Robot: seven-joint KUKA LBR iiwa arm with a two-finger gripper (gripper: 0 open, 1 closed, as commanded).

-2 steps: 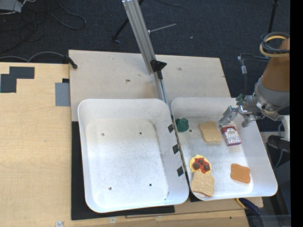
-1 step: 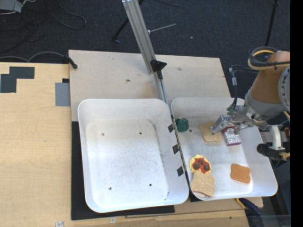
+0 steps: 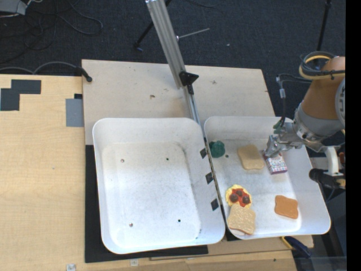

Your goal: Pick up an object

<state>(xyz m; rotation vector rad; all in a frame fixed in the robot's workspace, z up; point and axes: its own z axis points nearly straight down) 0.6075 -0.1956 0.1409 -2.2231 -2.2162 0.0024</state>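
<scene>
Over the right bin (image 3: 316,222), the gripper (image 3: 274,149) hangs just above a small pink-and-white packet (image 3: 276,164); whether its fingers are parted or closed cannot be told. Nearby lie a tan slice (image 3: 250,157), an orange piece (image 3: 286,207) and a green lump (image 3: 216,148). Beyond, the left bin (image 3: 148,185), pale bench (image 3: 135,92) and dark floor (image 3: 237,21).

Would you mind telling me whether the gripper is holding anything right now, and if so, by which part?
It cannot be told. The gripper is low in the right bin, right at the top end of the small pink-and-white packet, but a grip isn't visible.
</scene>
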